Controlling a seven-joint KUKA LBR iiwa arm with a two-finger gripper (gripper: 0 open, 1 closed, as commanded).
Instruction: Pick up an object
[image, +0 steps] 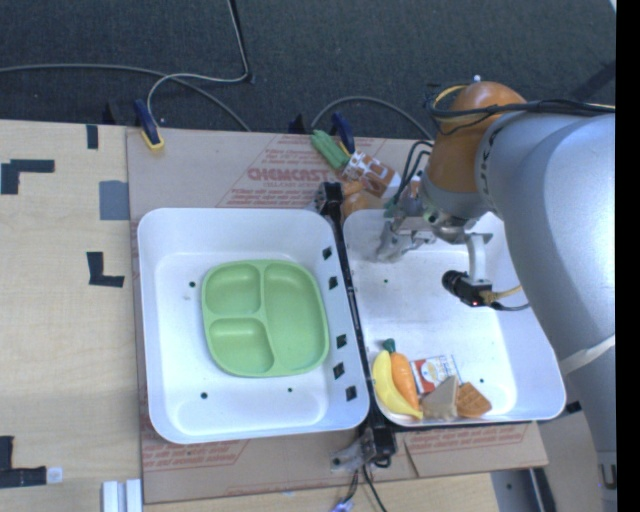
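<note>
My gripper hangs low over the far left part of the right bin, above bare white floor, with the grey arm and its orange band behind it. The objects lie heaped in that bin's near left corner, well apart from the gripper: a yellow banana, an orange carrot, a red and white packet, a brown wedge and an orange-brown piece.
The left bin holds a green divided plate. Black clips run along the wall between the bins. A green clamp and a brown item lie on the cardboard behind the bins. A black cable fitting hangs beside the wrist.
</note>
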